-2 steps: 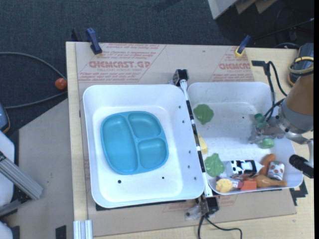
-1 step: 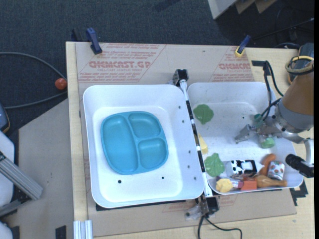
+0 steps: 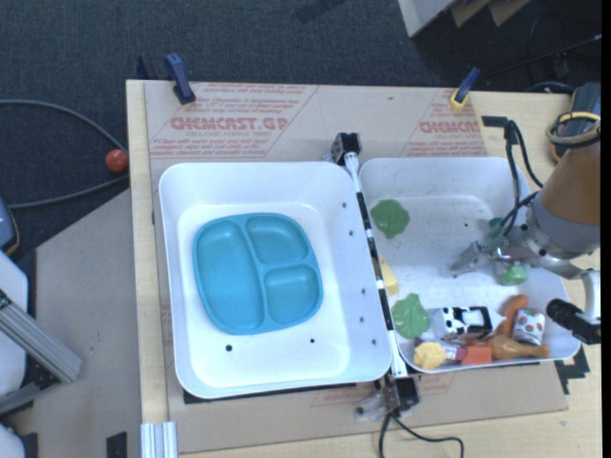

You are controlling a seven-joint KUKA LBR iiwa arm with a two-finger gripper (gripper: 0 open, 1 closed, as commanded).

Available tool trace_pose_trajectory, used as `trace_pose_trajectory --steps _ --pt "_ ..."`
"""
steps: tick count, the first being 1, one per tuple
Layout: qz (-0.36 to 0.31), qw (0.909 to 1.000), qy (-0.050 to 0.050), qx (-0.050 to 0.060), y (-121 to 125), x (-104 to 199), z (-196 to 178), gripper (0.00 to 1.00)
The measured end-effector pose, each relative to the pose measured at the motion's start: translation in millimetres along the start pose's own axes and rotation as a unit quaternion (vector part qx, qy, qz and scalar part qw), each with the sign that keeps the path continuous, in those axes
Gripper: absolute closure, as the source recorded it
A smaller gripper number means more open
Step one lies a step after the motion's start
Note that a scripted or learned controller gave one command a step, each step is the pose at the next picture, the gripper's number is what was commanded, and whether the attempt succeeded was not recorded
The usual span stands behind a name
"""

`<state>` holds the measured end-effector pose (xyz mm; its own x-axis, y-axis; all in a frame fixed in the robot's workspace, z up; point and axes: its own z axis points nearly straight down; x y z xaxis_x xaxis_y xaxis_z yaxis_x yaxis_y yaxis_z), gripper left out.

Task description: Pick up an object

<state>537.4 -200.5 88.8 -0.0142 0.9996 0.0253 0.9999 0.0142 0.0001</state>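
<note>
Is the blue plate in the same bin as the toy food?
No, the blue plate lies alone in the left bin, while the toy food sits in the right bin.

Cardboard sheet (image 3: 286, 113) under the bins | red print "GHEMCAST G.P", repeated upper left of and above the gripper (image 3: 465, 260) | smaller lines unreadable
</note>
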Motion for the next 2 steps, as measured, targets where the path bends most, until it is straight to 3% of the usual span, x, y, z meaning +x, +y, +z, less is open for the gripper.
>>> trace_pose_trajectory --steps 1,2 --pt "0.001 1.0000 -0.007 -0.001 -1.3 -5.1 -9.8 1.00" --pt "-0.002 1.0000 0.003 0.002 0.4 3.9 -9.0 0.00"
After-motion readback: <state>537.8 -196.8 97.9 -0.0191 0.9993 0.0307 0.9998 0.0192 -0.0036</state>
